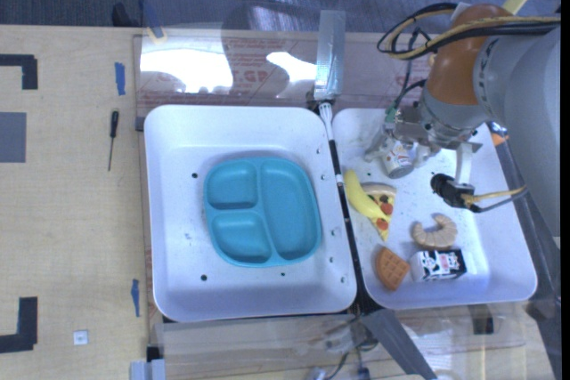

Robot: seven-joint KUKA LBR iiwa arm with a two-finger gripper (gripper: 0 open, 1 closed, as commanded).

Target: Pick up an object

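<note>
The gripper (403, 154) is in the right bin (508, 267), above the banana (364, 199). A croissant (434, 231) lies further from it.

I see a blue divided plate (263, 211) inside the left bin (169, 138) (screwdriver (113, 138) lies left, outside it).

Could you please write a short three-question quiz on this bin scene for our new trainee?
1. True or false: the blue divided tray lies in the left bin.
2. Which lies nearest the banana? A. the waffle B. the screwdriver C. the black-and-white carton
3. Fill in: the gripper hangs over the ____ bin.

Key: 1 true; 2 A; 3 right.
</note>
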